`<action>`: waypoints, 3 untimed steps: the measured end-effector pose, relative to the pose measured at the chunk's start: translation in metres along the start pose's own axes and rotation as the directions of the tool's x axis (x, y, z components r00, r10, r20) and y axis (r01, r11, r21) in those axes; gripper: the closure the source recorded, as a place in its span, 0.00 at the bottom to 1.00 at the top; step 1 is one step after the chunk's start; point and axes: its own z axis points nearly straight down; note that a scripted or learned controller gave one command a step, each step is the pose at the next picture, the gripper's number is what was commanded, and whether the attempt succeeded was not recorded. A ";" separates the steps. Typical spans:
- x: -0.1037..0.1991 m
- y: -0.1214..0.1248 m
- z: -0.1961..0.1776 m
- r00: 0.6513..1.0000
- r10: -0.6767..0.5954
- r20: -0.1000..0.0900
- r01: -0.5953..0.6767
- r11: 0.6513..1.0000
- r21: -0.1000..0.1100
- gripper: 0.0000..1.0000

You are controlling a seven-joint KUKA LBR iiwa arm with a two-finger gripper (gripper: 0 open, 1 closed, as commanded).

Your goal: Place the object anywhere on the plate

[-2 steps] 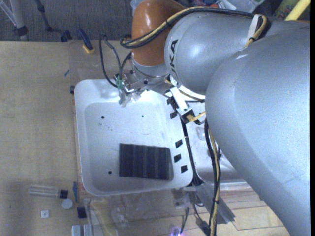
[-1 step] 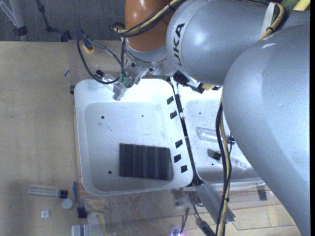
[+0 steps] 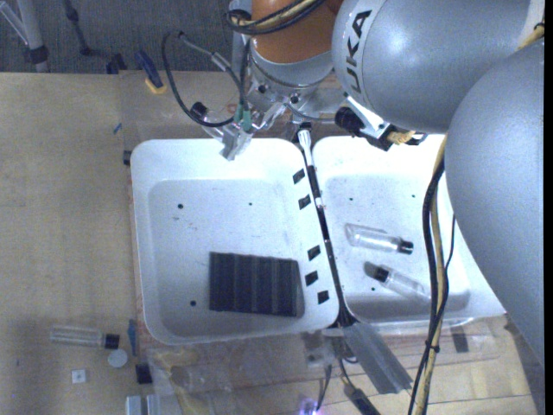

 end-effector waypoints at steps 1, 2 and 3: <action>0.011 -0.071 0.005 0.998 -0.065 -0.003 0.065 0.998 0.003 1.00; -0.029 -0.051 0.101 0.932 0.362 -0.002 -0.362 0.932 0.008 1.00; -0.065 -0.056 0.050 1.000 -0.023 0.001 0.023 1.000 0.000 1.00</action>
